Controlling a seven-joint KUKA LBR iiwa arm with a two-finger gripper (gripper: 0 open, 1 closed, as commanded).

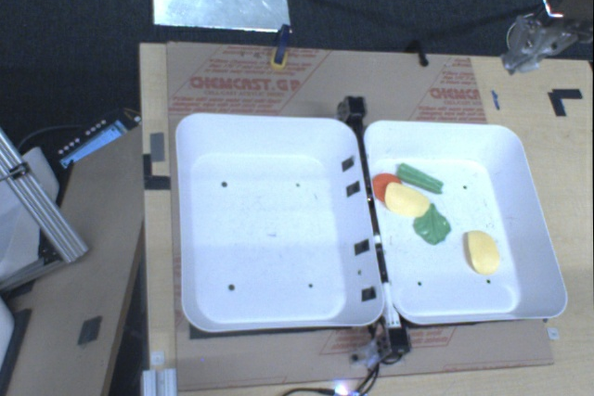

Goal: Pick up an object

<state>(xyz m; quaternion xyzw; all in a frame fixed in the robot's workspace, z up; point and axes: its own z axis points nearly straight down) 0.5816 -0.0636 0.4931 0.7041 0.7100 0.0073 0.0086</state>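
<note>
- Objects in right bin: green bar, red piece, yellow piece, green lump, yellow oval
- Gripper top right, off bins, finger state can't tell
- Left bin alongside

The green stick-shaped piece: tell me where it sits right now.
In the camera view, the green stick-shaped piece lies in the right bin, toward its upper left, just above the yellow piece that sits beside the orange-red piece.
</note>
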